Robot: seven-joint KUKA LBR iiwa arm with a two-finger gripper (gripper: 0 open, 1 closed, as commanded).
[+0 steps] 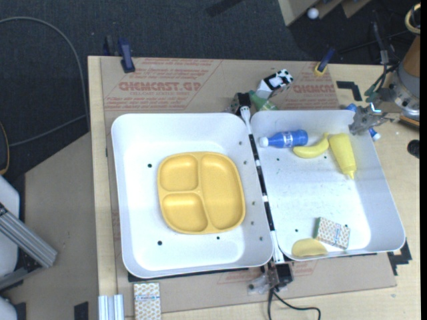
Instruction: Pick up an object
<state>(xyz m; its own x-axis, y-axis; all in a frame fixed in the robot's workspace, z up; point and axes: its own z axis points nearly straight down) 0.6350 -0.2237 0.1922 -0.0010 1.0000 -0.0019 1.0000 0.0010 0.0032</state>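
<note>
The right bin [373, 199] holds a blue bottle [285, 139] lying on its side near the far wall. Beside it lie a banana [311, 150] and a yellow squeeze bottle [342, 153]. Near the front wall are a small patterned packet [333, 233] and a flat yellow piece [309, 248]. My gripper [364, 120] hangs over the bin's far right corner, just right of the squeeze bottle and apart from it. Nothing shows in its grasp.
The left bin [133, 179] holds a yellow divided plate [200, 192]. A black-and-white toy [277, 81] and a green item [259, 100] sit on the cardboard behind the bins. Blue clamps [125, 54] grip the board's far edge. A patterned packet [147, 299] lies at the front.
</note>
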